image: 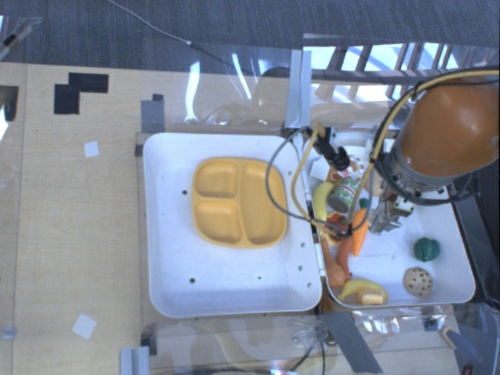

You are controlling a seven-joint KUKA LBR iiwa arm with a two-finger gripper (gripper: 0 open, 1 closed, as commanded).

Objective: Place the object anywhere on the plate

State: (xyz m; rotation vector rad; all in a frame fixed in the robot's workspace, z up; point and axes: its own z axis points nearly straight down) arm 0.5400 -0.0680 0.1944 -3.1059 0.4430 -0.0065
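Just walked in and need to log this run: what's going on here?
The arm is over the right bin, gripper down among the toy food beside a carrot and banana. The yellow plate sits in the left bin with nothing on it, so nothing is placed yet.

No text, brand name, number or sign can be read anywhere. The small cylindrical can with a printed paper label (pixel 344 187), lying near the left edge of the right-hand shallow white bin (pixel 449 283), bears coloured print, but it is too small and blurred to make out any letters. The black block shapes (pixel 79 91) near the far left corner of the pale wooden worktop (pixel 70 233) are plain marks without lettering, and the small pale square patches (pixel 92 149) on the worktop carry no legible writing.
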